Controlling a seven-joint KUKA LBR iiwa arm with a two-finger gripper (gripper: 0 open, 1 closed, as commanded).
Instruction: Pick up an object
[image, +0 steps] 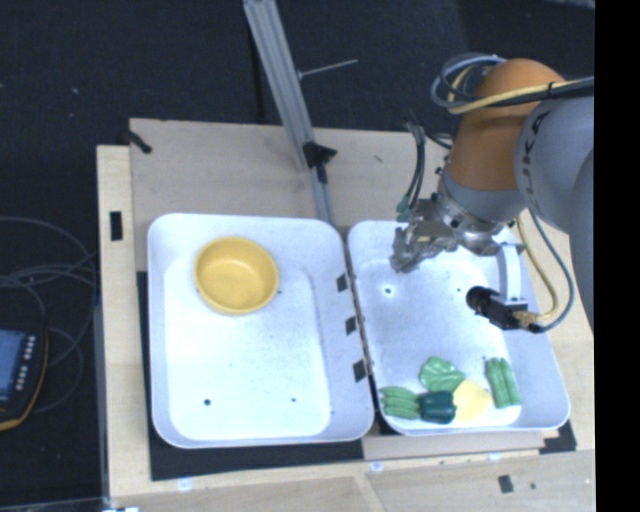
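A handheld device with a blue screen is lying at the far 9 o'clock edge of the scene, off the bench, with dark cables trailing near it. Moving right, the left white bin is sitting on the bench, and a yellow bowl is resting upright in its 11 o'clock part, well apart from everything else. A grey metal bar is slanting down from 12 o'clock toward the seam where the two bins are meeting.

The right white bin is lying just beside the left one, their rims touching along black clips. Near its 6 o'clock edge a small cluster of objects is gathering: a green pod-shaped piece at the 7 o'clock corner, a dark teal block touching it, a light green leafy piece just above, a yellow piece beside the block, and a green ridged piece toward 5 o'clock.

The gripper is hanging over the bin's 11 o'clock corner, well apart from that cluster, with nothing visibly between its tips; whether it is released or clenched I cannot tell. The arm with its orange band is reaching in from 2 o'clock.
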